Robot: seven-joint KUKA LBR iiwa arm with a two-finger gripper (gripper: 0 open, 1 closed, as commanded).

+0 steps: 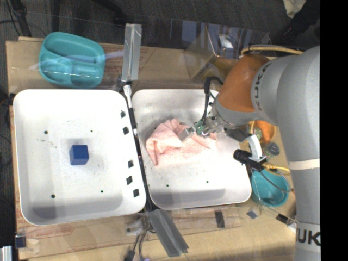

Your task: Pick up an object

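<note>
Gripper [191, 132] sits at right edge of pink cloth [169, 140] in right bin [185, 197]; cloth stretches left from it. Finger state unclear.

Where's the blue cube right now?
The blue cube sits alone in the left white bin of the camera view, a little left of its middle, across the divider from the pink cloth in the right bin.
</note>
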